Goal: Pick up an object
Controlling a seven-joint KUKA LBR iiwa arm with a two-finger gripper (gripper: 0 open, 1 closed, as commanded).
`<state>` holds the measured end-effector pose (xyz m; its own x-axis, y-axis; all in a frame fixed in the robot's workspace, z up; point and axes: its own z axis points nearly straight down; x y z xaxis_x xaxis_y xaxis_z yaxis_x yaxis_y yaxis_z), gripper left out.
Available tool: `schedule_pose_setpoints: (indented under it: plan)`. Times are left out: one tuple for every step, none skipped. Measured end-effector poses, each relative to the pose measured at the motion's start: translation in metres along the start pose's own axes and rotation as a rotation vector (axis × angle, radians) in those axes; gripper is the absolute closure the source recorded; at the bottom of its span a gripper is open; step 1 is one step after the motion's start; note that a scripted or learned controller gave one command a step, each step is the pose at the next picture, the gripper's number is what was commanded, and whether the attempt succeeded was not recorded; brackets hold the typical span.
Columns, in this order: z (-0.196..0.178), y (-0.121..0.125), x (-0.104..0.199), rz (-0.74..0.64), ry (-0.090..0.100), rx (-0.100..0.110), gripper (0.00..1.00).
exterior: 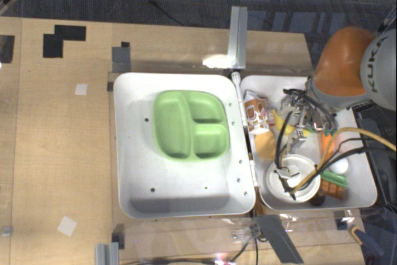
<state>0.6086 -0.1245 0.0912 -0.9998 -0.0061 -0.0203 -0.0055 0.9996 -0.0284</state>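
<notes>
My gripper (300, 125) hangs low over the middle of the right bin (366, 194), below the arm's orange band. Beneath and around it lie several small objects. A brown and white snack packet (255, 112) sits at the bin's left, with a yellow-orange piece (265, 144) below it and a yellow strip (281, 124) beside the gripper. A white round bowl (296, 178) rests at the bin's front, partly crossed by black and yellow cables. To the right lie an orange carrot-like piece (327, 144), a white ball (340, 166) and a green and orange block (334, 184).
The left bin (133, 189) holds a green divided plate (190, 123). A metal post (238, 37) stands behind the wall between the bins. Cables (356, 133) loop from the wrist across the right bin's right side.
</notes>
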Motion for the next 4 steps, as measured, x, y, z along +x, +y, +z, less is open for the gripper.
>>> schedule_pose_setpoints:
  plan:
    - [-0.005, 0.008, 0.022, 0.07, -0.02, 0.011, 0.0]
    - [-0.003, 0.011, 0.018, 0.163, -0.004, 0.004, 0.0]
    - [-0.001, 0.012, 0.003, 0.187, 0.002, 0.001, 0.0]
    - [-0.002, 0.023, 0.052, 0.393, -0.003, -0.011, 0.0]
